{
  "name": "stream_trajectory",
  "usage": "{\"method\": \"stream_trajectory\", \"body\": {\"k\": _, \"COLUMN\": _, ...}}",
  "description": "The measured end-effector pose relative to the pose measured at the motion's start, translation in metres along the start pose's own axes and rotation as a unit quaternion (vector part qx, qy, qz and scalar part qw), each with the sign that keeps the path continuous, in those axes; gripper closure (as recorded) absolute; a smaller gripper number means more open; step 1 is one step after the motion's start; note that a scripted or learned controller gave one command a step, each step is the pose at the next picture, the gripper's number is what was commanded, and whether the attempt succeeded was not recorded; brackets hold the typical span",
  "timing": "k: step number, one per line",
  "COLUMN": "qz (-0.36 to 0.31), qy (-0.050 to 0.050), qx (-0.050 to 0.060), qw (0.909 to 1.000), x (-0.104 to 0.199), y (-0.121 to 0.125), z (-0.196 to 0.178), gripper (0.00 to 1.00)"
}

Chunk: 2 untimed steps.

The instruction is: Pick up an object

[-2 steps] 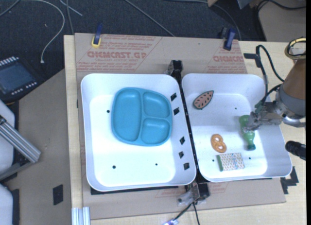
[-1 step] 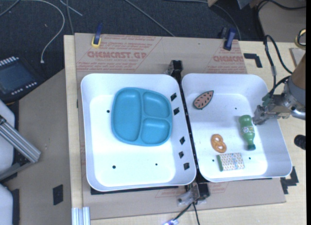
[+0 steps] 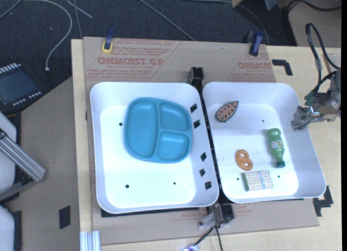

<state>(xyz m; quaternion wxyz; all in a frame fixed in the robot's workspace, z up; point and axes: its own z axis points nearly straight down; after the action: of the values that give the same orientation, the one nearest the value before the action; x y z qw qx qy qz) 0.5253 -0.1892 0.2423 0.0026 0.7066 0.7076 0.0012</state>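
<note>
White plastic forms the two shallow bins that sit side by side on the surface (image 3: 81, 152), their inner walls meeting along a line of black clips. Nearest the camera, in the right bin (image 3: 303, 182), a small patterned card (image 3: 256, 180) with a green edge lies flat close to the front wall. Just beyond it rests a pretzel (image 3: 244, 160), and to its right, a little apart, a green bottle (image 3: 275, 147) lies on its side with its cap pointing to the front. Farther back in the same bin, near the dividing wall, lies a brown leaf-shaped piece (image 3: 226, 111), well apart from the other three. The left bin (image 3: 108, 190) holds a blue divided plate (image 3: 159, 129) with three compartments, set toward the back half. At the right bin's outer rim, level with the bottle and beside it, the tool (image 3: 301, 118) hangs over the edge with nothing seen between its fingers; how wide it stands I cannot tell. At the far edge of the surface sit two clamps (image 3: 108, 44).
</note>
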Motion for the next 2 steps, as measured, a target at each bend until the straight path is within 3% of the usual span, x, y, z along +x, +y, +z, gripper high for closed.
{"method": "stream_trajectory", "body": {"k": 2, "qz": -0.002, "qy": 0.002, "qx": 0.002, "qw": 1.0000, "x": 0.086, "y": 0.030, "z": -0.001, "gripper": 1.00}}
